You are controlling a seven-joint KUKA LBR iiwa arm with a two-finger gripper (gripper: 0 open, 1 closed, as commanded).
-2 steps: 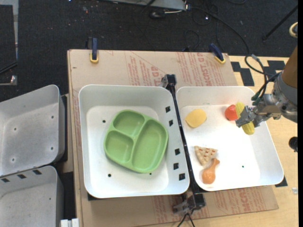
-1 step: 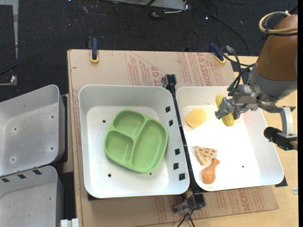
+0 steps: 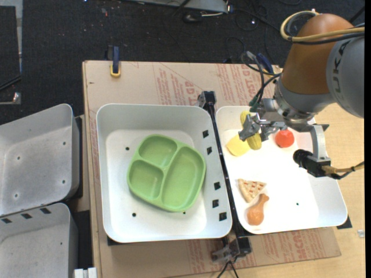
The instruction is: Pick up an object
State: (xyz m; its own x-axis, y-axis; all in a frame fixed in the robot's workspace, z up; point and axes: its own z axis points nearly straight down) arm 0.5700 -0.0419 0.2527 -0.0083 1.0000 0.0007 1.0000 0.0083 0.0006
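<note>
Arm comes in from the right, gripper [image 3: 253, 133] low over the back left part of the right bin [image 3: 324, 213]. Fingers hidden from this angle, so cannot tell if it is open, closed or holding anything. A yellow piece [image 3: 236, 146] lies just under and left of the gripper, looks touching or overlapping it, and a small yellow-green item [image 3: 255, 143] sits right at the gripper tip. Red tomato [image 3: 284, 138] just right of the gripper, near the bin's back. Pizza slice [image 3: 252, 188] and drumstick [image 3: 257, 209] lie close together toward the bin's front, apart from the gripper. Left bin [image 3: 116, 213] holds a green divided plate [image 3: 167, 172], roughly centred, flat.
</note>
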